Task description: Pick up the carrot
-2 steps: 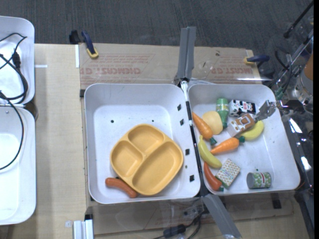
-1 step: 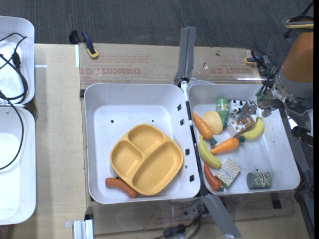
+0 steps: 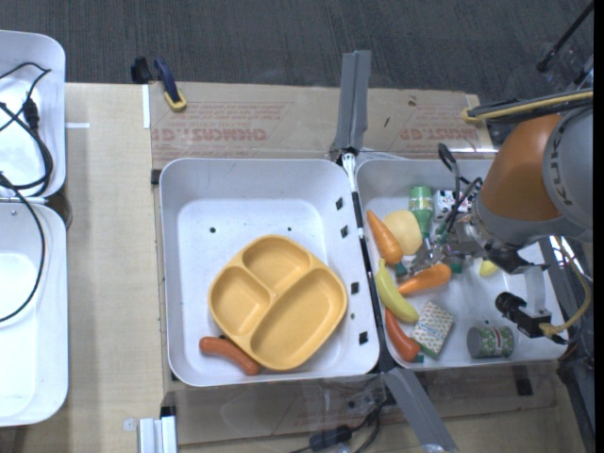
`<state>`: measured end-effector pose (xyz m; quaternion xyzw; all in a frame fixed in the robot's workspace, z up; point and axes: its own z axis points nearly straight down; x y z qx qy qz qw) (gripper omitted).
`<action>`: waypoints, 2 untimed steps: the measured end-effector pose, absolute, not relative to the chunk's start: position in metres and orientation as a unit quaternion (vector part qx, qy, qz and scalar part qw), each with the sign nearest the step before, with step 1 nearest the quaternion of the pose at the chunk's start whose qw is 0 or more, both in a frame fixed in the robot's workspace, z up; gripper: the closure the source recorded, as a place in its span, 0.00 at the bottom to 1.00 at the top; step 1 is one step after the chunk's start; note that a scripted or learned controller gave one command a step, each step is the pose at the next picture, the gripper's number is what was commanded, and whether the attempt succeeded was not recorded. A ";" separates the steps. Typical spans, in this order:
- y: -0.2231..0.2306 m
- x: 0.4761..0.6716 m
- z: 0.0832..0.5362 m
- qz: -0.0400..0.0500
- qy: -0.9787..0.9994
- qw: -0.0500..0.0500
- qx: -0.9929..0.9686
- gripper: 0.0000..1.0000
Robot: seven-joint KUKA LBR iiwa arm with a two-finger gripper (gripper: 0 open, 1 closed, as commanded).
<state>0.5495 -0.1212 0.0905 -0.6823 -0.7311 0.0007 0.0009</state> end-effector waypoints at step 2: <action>-0.102 0.522 0.093 -0.001 -0.738 -0.001 -0.675 0.00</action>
